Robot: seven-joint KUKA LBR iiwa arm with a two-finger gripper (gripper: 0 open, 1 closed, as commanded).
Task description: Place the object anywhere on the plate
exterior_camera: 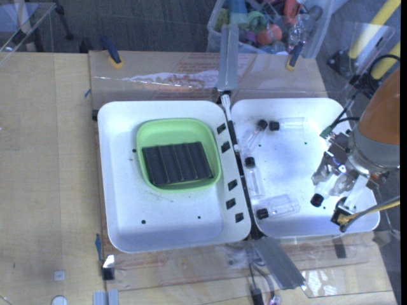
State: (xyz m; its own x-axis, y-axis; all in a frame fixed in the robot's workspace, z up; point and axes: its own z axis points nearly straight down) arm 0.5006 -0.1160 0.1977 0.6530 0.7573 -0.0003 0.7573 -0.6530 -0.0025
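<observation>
A green square plate [145, 140] sits in the left bin [121, 221], with a dark ridged block [177, 162] lying on it. Several clear vials with black caps lie scattered in the right bin [305, 224]. One vial [277, 206] rests near the front, another [253, 176] lies by the divider, and a third [289, 124] is at the back. My gripper [336, 186] hangs low over the right bin's right side. A clear vial [323, 186] with a black cap [316, 200] lies right at the gripper; whether it is gripped is unclear.
A black-clipped divider [229, 164] runs between the two bins. A clear tub of colourful toys [267, 11] stands behind the bins. A yellow-tipped cable [369, 211] crosses the right bin's front right corner. Wooden bench lies to the left.
</observation>
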